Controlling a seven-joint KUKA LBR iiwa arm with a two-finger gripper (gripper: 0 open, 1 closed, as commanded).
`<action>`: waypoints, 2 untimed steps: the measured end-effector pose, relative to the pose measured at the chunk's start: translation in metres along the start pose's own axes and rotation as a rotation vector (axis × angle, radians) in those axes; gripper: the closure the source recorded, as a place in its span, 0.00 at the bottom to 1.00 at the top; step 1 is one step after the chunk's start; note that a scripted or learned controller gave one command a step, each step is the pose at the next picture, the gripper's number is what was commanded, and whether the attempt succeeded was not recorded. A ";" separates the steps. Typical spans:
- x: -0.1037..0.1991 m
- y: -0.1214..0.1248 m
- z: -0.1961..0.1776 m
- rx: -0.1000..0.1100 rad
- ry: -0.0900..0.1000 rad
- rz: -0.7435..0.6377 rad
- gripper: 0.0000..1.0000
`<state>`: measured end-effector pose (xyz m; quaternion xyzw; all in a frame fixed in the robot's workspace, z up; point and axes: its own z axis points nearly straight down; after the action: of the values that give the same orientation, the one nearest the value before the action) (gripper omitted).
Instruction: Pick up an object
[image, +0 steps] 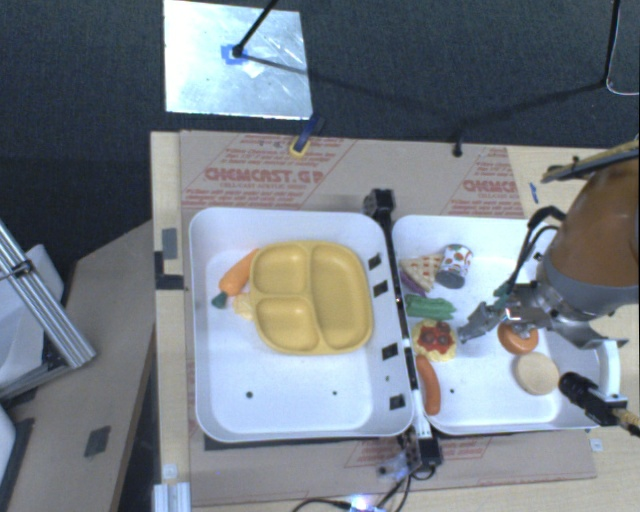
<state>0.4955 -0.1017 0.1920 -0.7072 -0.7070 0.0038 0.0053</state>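
The right bin (500, 418) holds several toy foods: a pizza slice (421, 271), a small can (456, 263), a green piece (428, 307), a red and yellow piece (435, 338), a red sausage (429, 384), an orange round piece (519, 341) and a beige bun (537, 374). My gripper (478, 322) hangs low over the middle of this bin, just right of the red and yellow piece and left of the orange round piece. Nothing is visibly held in it. The arm's wrist hides part of the bin's right side.
The left bin (300, 425) carries a yellow divided plate (305, 297) with a toy carrot (236, 273) by its left edge. A black divider with clips (395, 300) runs between the bins. A metal plate (238, 60) lies at the back.
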 end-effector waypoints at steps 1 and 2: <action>0.000 0.003 -0.006 -0.013 -0.002 -0.003 0.00; 0.003 -0.003 0.038 -0.009 -0.001 -0.002 0.00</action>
<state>0.4925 -0.0984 0.1541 -0.7066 -0.7076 0.0009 0.0019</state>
